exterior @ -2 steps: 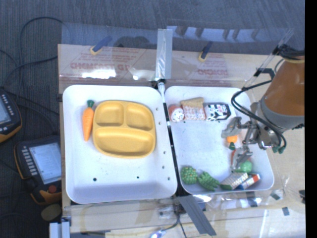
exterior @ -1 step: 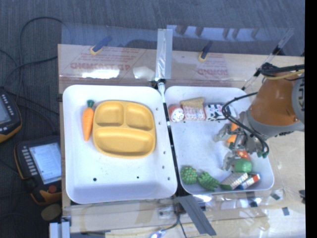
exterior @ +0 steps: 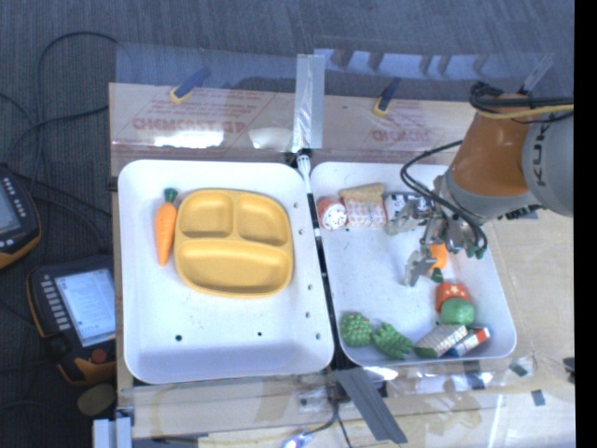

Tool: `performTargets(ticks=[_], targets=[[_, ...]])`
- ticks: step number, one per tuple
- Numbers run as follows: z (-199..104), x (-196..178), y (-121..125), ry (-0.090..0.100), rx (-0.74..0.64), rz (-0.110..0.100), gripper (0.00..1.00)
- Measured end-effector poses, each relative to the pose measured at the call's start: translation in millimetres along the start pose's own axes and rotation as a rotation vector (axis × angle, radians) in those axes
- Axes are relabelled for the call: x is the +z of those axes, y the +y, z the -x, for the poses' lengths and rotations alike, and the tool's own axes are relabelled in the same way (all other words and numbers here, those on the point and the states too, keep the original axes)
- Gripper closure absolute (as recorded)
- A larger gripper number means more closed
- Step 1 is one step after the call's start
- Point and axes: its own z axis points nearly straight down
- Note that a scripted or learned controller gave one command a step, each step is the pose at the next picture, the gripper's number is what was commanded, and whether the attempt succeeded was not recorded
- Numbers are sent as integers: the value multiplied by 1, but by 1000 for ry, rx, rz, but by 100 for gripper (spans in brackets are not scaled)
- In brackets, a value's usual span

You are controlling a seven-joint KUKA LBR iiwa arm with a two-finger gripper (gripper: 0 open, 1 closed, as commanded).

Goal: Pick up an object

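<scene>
Tomato toy [exterior: 453, 293] just below gripper [exterior: 424, 264], arm angled leftward.

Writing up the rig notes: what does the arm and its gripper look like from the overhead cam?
The arm is grey with a broad orange band above the wrist and part of dark lettering on the grey shell. Black cables loop around the wrist, with a yellowish cable running along the top of the band. The gripper is a small metallic grey assembly with two thin fingers.

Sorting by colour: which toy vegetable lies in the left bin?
The orange toy carrot, beside the yellow divided plate; the green toy vegetables lie in the right bin.
</scene>
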Motion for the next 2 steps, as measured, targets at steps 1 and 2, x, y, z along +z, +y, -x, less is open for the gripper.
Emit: performTargets(ticks=[1,2], targets=[[-64,-1,-16,4,-45,0,0],[2,0,11,0,-45,1,0]])
